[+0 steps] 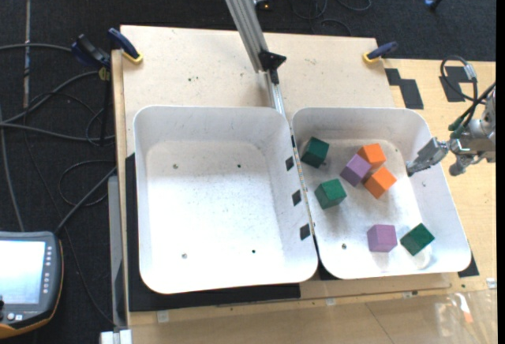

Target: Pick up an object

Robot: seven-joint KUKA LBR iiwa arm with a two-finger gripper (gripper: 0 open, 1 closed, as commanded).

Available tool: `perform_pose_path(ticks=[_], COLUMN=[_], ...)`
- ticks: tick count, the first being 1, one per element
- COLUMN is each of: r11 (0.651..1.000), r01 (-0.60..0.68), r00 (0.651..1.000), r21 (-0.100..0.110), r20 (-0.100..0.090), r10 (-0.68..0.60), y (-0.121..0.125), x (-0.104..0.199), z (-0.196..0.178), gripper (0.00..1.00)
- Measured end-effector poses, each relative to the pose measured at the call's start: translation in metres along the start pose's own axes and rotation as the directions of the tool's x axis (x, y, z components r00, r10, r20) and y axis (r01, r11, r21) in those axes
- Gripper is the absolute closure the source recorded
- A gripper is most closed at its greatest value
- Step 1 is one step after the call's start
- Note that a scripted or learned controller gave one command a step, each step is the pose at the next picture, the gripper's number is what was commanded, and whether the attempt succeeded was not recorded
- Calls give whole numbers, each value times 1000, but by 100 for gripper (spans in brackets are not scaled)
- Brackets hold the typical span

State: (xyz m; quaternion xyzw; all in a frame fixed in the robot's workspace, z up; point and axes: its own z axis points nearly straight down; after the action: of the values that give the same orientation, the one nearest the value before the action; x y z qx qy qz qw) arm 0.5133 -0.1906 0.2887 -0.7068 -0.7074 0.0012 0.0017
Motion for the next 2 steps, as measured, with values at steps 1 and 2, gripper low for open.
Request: perform_pose_path(ticks=[1, 2], r11=[1000, 1000], r01=[0, -2], r00=[1000, 1000], r21=[-5, 0], r20=[1, 0], r10=[0, 2], y=[1, 1], x=[0, 2], z=[-2, 41], gripper=[0, 0])
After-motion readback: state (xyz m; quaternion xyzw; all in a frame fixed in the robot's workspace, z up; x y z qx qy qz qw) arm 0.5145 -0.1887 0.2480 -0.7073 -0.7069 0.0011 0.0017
